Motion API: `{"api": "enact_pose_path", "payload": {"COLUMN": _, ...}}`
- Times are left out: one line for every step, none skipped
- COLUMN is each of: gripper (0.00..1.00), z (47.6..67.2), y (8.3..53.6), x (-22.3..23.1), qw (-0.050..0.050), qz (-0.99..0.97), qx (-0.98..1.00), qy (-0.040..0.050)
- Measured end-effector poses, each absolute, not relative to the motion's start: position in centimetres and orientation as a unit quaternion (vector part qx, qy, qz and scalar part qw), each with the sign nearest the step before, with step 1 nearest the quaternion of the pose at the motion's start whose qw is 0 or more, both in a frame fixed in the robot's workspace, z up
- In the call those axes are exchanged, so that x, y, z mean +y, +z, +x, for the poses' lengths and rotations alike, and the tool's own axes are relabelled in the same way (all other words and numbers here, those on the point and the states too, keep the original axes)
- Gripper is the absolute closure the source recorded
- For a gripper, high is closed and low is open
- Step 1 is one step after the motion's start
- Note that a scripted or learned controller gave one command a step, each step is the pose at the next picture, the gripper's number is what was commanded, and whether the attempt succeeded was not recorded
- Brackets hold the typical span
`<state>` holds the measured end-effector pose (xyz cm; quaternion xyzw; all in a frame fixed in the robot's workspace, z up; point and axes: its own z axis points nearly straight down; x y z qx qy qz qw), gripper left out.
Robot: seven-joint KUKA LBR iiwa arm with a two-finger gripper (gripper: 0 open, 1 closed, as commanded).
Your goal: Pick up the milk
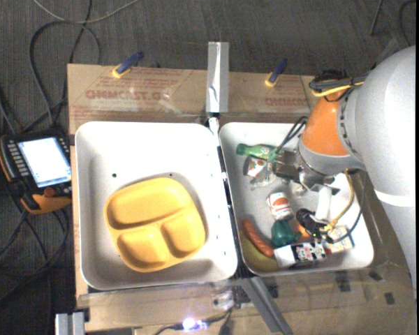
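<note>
The right bin (363, 257) holds several toy foods. A small white bottle with a red label (279, 204), which may be the milk, stands near the bin's middle. A white printed carton (304, 253) lies at the front edge. My gripper (274, 167) hangs low over the bin's back left part, below the orange band (325, 135). It is beside a green bottle (253, 150) and a small printed can (256, 166), and a little behind the white bottle. The arm's body hides much of the bin's right side.
A green block (286, 232), a hot dog (257, 236) and a banana (262, 260) crowd the right bin's front. The left bin (91, 187) holds a yellow divided tray (157, 222). A pendant with a lit screen (38, 162) lies left of the bench.
</note>
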<state>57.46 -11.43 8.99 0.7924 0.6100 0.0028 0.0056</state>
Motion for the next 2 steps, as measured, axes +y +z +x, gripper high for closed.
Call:
{"api": "enact_pose_path", "payload": {"gripper": 0.00, "z": 58.6, "y": 8.9, "x": -13.0, "qw": 0.003, "qz": 0.783, "qx": 0.621, "qy": 0.0020}}
{"api": "enact_pose_path", "payload": {"gripper": 0.00, "z": 64.4, "y": 8.7, "x": -12.0, "qw": -0.025, "qz": 0.885, "qx": 0.463, "qy": -0.0334}}
